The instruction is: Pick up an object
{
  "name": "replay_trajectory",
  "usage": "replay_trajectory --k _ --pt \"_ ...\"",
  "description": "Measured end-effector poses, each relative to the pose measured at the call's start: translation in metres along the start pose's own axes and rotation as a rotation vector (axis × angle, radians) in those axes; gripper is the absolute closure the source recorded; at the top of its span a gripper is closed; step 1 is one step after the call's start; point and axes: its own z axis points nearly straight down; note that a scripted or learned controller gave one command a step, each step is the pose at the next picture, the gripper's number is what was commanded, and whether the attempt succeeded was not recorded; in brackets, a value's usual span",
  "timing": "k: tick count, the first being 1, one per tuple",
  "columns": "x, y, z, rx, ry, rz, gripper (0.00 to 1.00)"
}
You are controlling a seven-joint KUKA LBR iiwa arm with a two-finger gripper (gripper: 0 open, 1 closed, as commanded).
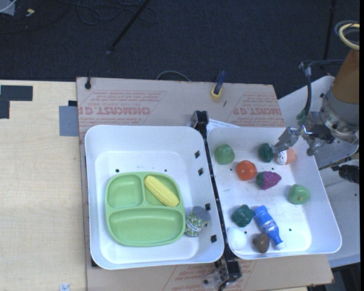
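My gripper (298, 143) hangs over the back right part of the right bin (327, 223), and its two grey fingers stand apart, open, with nothing between them. Its left finger (285, 140) is just above a small orange and white toy (286, 157) and a dark green toy (266, 152). Further into the bin lie a red tomato (246, 170), a purple grape bunch (268, 179), a green apple (298, 194) and a round green fruit (224, 154).
Toward the front of the right bin lie a dark green pepper (242, 215), a blue bottle (268, 225), a white egg (237, 238) and a brown piece (261, 242). The left bin (97, 162) holds a green divided plate (139, 229) with a corn cob (162, 190), and a small can (196, 220).
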Motion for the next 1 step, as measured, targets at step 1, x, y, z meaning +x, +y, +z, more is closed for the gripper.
replay_trajectory --k 1 --pt "0.0002 0.0019 -0.0081 -0.012 -0.002 -0.002 0.0"
